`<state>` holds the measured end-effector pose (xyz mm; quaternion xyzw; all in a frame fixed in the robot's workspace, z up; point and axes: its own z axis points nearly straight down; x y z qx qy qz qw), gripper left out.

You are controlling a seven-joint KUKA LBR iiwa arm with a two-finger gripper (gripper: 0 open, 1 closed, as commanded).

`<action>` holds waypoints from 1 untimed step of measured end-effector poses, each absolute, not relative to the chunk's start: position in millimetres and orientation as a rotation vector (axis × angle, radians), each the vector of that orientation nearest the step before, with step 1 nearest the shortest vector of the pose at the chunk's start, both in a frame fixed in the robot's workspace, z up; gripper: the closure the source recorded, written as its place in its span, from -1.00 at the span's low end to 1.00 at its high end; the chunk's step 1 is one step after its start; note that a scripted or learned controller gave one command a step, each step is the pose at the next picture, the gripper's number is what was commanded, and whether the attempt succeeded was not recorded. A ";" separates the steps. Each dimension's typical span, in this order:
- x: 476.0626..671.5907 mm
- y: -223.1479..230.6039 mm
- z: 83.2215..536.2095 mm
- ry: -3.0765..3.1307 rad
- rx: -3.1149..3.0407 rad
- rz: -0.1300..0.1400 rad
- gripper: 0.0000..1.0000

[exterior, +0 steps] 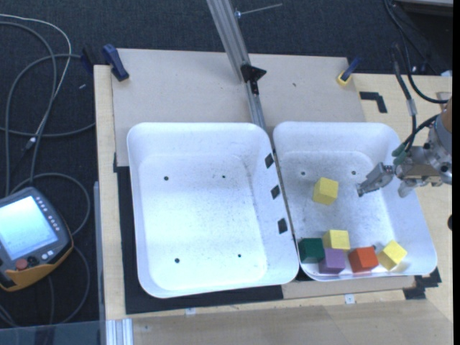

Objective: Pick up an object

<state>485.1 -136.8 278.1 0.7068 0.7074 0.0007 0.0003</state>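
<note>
Several small cubes lie in the right bin (359,136). A yellow cube (325,190) sits alone near the bin's middle. Along the front wall sit a green cube (310,249), a second yellow cube (336,238), a purple cube (332,260), a red cube (363,259) and a third yellow cube (393,254). My gripper (389,184) hangs over the right side of this bin, to the right of the lone yellow cube and apart from it. Its fingers (370,181) are spread open with nothing between them.
The left bin (144,142) stands beside the right one, with a slanted metal pole (230,31) rising behind the gap between them. Blue and yellow clamps hold the board's back corners. A teach pendant (29,239) and cables lie on the floor at left.
</note>
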 end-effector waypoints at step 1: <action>485.1 -136.8 278.1 2.222 2.220 0.002 -1.00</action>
